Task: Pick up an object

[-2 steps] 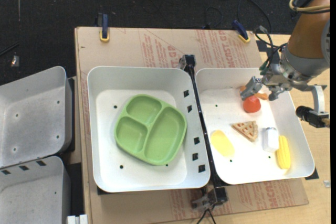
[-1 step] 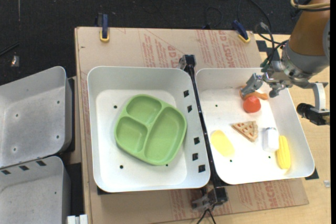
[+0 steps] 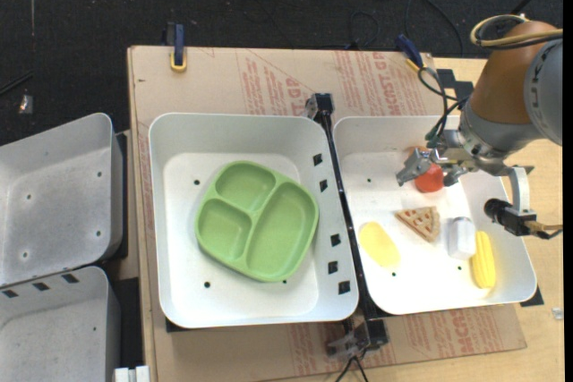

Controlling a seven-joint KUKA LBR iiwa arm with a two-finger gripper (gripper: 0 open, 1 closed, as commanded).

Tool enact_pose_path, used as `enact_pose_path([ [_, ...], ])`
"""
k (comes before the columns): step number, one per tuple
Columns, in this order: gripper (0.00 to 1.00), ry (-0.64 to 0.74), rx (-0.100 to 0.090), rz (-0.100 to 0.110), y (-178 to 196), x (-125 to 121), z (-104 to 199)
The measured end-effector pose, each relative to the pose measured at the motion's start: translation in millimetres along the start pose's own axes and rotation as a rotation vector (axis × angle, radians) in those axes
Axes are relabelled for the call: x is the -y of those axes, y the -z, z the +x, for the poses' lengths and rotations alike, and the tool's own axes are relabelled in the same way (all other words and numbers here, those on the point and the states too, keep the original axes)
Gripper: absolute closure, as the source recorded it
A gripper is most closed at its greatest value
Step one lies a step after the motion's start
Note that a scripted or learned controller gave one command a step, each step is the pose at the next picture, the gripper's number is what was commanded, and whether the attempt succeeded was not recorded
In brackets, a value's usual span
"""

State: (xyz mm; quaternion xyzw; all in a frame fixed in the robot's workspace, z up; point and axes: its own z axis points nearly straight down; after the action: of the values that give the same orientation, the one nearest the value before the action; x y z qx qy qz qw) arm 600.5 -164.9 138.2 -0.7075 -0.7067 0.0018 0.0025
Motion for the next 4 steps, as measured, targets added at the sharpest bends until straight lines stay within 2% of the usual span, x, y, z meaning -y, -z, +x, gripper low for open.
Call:
enact_pose_path([
  [1,0.0,0.0,0.001,-0.001,-49,1,1],
  [2,1.0,0.0,0.002,-0.008,-35,-1,0],
  [3,1.0,0.003,0.003,-0.013,29,0,1],
  [4,1.0,0.004,0.003,-0.013,76,-7,7],
])
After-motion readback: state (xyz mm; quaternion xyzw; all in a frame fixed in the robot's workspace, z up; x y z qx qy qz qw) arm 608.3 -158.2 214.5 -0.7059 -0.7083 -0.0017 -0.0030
